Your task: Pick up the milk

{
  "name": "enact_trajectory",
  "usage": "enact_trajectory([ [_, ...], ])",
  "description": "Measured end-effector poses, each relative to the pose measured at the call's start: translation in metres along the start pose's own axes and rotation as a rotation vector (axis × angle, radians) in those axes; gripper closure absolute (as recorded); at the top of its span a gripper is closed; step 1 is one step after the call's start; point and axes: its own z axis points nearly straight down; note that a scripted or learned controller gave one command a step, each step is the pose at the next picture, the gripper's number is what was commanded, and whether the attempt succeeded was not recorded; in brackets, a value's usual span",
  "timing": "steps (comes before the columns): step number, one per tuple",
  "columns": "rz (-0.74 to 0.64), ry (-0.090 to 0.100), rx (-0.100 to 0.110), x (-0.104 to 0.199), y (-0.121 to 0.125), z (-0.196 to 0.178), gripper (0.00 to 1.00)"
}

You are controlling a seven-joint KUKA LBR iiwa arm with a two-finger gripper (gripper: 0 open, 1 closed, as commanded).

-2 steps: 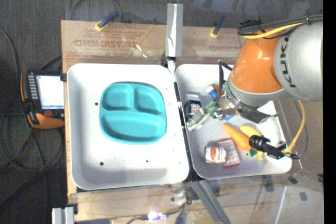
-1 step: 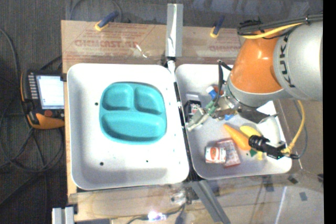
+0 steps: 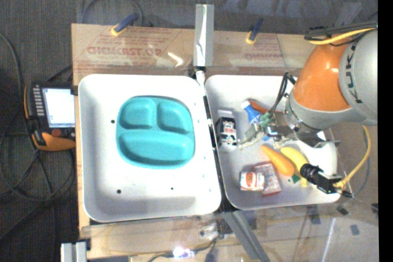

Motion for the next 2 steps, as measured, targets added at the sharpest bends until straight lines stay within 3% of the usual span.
enact_trajectory([
  [1, -0.276, -0.002, 0.000, -0.034, -0.004, -0.006, 0.00],
  [2, -0.228, 0.000, 0.001, 0.012, 0.049, 0.001, 0.00],
])
